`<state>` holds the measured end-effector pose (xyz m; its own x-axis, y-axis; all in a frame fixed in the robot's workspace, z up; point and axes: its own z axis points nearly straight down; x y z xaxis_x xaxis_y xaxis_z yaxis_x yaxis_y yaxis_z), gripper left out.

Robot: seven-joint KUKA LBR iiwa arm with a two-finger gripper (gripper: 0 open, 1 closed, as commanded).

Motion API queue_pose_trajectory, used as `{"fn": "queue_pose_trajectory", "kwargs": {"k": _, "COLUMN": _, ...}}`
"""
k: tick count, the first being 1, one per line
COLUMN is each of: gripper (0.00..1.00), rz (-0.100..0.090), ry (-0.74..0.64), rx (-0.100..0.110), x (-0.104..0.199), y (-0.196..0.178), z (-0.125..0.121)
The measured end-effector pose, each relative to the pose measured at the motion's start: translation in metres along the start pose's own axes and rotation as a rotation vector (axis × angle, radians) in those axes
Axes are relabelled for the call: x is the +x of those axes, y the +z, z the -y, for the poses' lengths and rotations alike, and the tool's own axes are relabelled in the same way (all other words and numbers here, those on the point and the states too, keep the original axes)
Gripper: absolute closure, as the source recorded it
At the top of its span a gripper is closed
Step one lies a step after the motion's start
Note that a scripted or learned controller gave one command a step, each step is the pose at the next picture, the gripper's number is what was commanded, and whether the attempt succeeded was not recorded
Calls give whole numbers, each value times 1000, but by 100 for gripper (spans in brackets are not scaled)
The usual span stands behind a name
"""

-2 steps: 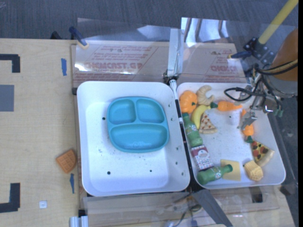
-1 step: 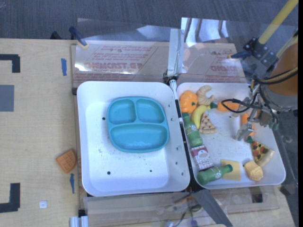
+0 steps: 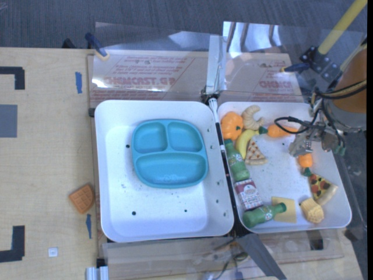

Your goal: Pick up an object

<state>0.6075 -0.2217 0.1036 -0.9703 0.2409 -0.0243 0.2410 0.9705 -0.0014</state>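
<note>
Near the right bin's (image 3: 344, 212) right side, the jaws (image 3: 303, 147) hang low over an orange piece (image 3: 306, 160), which lies on the bin floor just below them. Whether the jaws are open or closed cannot be told — cables and grey metal blur together there, and nothing shows plainly between them. Toward the near right corner lie a pizza slice (image 3: 322, 186) and a corn cob (image 3: 313, 210), close together. Left of the corn sits a yellow cheese wedge (image 3: 285, 209), touching a green bottle (image 3: 258, 215) that lies along the near wall. A red-labelled packet (image 3: 249, 192) and another green bottle (image 3: 236, 162) run up the bin's left wall. At the far left corner are a pumpkin (image 3: 231, 125), a banana (image 3: 244, 140), a second pizza slice (image 3: 254, 153) and a beige pastry (image 3: 252, 116) — bunched, several touching. A carrot (image 3: 274, 130) lies just right of them. The left bin (image 3: 111, 203) holds a blue divided plate (image 3: 169, 153). A waffle (image 3: 83, 198) lies on the bench (image 3: 41, 156) beside that bin.
</note>
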Motion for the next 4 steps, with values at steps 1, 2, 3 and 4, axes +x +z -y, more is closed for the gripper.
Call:
{"fn": "queue_pose_trajectory", "kwargs": {"k": 1, "gripper": 0, "rz": -2, "ry": -1, "rx": 0, "x": 0, "y": 1, "z": -1}}
{"fn": "queue_pose_trajectory", "kwargs": {"k": 2, "gripper": 0, "rz": -14, "ry": 113, "rx": -1, "x": 3, "y": 16, "z": 2}}
{"fn": "queue_pose_trajectory", "kwargs": {"k": 3, "gripper": 100, "rz": 2, "ry": 110, "rx": 1, "x": -2, "y": 0, "z": 1}}
{"fn": "queue_pose_trajectory", "kwargs": {"k": 4, "gripper": 100, "rz": -12, "ry": -436, "rx": -5, "x": 63, "y": 12, "z": 11}}
